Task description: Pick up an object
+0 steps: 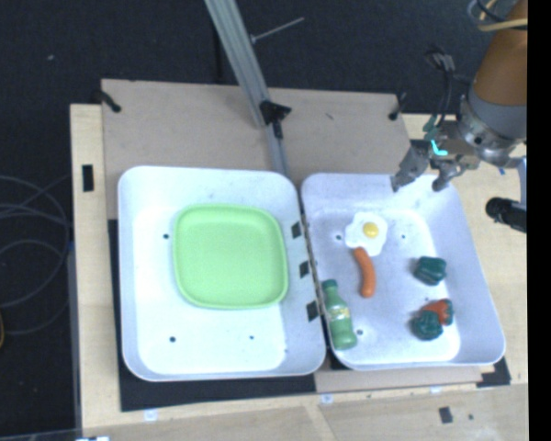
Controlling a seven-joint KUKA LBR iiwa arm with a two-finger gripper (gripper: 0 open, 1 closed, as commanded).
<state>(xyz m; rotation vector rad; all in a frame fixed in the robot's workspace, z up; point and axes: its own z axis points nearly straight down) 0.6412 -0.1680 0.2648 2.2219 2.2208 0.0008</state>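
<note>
White right bin (468,246): fried egg (365,232), orange sausage (365,272), green bottle (338,315) by the left wall, two green-and-red toys (430,294). Left bin (147,246): green plate (230,255). Gripper (424,174) above the right bin's far rim, fingers spread, grasping nothing.
</note>
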